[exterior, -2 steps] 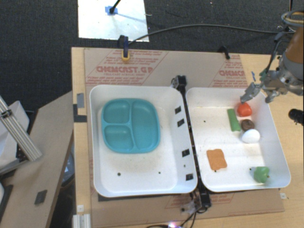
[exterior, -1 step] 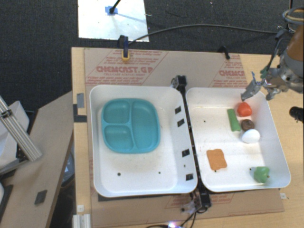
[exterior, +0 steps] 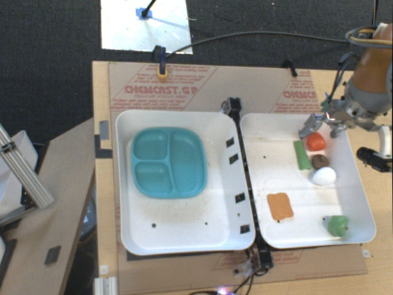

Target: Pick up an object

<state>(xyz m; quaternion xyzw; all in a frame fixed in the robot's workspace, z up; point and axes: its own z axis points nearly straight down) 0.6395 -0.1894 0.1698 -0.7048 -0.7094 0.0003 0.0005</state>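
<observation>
The tabletop (exterior: 202, 78) is showing as a tan board printed with red lettering, lying over dark carpet, with a white sheet (exterior: 144, 17) lying on the floor beyond it. Two shallow white bins are sitting side by side on it, joined by a black hinge strip. The left bin (exterior: 141, 232) is holding a teal plate (exterior: 169, 162), smooth plastic, rounded-square, split into three compartments. The right bin (exterior: 359, 217) is carrying the small pieces: a red ball (exterior: 315, 142), a green stick (exterior: 301, 155) just beside it, a brown lump (exterior: 319, 161), a glossy white egg (exterior: 323, 176), a flat orange square (exterior: 280, 206) with a rough look, and a green piece (exterior: 337, 225) near the front corner. The red, brown and white pieces are lying in a close line along the right side.

The arm is reaching in from the right, and the end effector (exterior: 322, 123) is hanging at the bin's far right corner, just above the red ball. I cannot tell how far it is parted or whether anything is between its tips.
</observation>
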